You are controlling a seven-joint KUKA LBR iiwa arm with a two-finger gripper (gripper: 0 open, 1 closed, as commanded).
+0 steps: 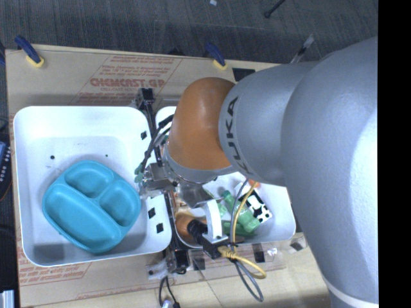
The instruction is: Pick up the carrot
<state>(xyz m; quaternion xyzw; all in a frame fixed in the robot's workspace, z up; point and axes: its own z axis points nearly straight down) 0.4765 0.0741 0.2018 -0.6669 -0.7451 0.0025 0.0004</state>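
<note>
Orange carrot (184, 225) was glimpsed in the right bin (280, 227), at six o'clock beneath the arm (270, 127), mostly hidden. Claw state could not be told. Stiff, light, smooth: a mid-length grasp would likely be favoured.

The arm (308, 127) is bulky and smooth grey, with a rounded orange band (199, 127), black lettering and yellow cable (244, 262).

Two white bins (38, 133); one blue divided plate (90, 204); two blue clamps (29, 50).
</note>
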